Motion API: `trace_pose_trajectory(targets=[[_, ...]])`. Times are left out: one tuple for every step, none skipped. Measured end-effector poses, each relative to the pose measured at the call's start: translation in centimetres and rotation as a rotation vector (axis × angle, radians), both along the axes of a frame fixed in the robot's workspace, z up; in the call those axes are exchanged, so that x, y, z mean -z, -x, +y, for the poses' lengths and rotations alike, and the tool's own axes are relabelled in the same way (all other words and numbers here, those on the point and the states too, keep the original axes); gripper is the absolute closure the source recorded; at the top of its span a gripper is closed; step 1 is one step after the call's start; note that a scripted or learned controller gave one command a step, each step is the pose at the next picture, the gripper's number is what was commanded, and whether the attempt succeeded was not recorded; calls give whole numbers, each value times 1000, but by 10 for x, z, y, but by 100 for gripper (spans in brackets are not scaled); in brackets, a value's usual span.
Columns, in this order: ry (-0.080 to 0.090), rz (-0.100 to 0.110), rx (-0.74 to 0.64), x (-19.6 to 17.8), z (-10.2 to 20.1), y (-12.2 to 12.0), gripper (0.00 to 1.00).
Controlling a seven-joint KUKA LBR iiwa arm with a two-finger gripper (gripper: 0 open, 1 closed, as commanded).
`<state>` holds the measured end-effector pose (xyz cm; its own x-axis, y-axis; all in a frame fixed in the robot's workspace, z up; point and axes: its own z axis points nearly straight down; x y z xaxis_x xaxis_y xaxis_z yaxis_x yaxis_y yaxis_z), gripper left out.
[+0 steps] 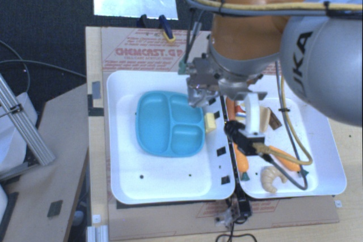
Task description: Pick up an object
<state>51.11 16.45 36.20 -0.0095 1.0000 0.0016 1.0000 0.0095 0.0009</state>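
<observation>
Hovering at the divided blue plastic tray's [170, 131] far right corner, the metal two-finger gripper [199, 96] has a small yellow block [210, 122] just nearer-right.

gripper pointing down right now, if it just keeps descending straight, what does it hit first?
Likely the right edge of the blue divided tray in the left bin. The gripper hangs over that edge, near the small yellow piece. Depth is unclear from this slanted view.

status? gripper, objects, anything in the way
Gripper low over blue tray's right edge, left bin. Nothing seen held. Carrot, shrimp in right bin. Arm covers that bin's upper part.
</observation>
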Motion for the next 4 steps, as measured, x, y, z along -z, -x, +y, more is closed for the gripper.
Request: trace_pose_trajectory(targets=[[4,6,1,112,43,-76,100],[2,4,11,96,7,13,100],[-7,-15,0,-32,50,-4,100],[6,11,8,106,70,-17,100]])
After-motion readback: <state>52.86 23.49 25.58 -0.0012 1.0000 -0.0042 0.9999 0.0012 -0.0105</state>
